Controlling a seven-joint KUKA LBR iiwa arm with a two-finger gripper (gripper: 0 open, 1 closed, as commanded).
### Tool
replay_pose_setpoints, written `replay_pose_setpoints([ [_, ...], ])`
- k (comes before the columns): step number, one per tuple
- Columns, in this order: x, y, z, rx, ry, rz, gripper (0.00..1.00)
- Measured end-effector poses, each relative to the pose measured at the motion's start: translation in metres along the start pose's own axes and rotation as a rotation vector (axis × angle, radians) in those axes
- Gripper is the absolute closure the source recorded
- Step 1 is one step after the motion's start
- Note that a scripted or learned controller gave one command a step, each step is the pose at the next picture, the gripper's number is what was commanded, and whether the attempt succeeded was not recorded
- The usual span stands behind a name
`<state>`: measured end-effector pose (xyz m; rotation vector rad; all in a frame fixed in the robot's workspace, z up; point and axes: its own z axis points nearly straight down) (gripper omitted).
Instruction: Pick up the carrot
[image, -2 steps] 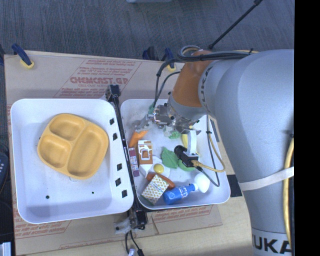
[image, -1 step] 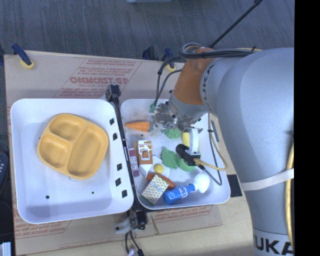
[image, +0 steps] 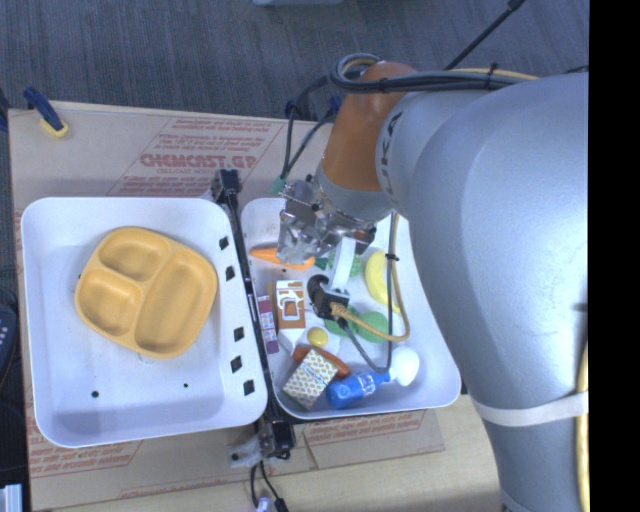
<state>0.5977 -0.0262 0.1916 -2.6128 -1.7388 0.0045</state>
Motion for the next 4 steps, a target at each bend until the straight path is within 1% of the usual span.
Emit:
replay_pose_setpoints([
  [1, 0.042, 0.038, -0.020, 0.000, 0.000, 0.307, 1.00],
  [2, 0.000, 0.013, -0.080, 0.000, 0.000, 0.464, 1.00],
  [3, 0.024, 0.043, -0.032, 0.003, -0.001, 0.322, 1.00],
  [4, 0.025, 0.033, 0.000, 0.004, -0.001, 0.638, 1.00],
])
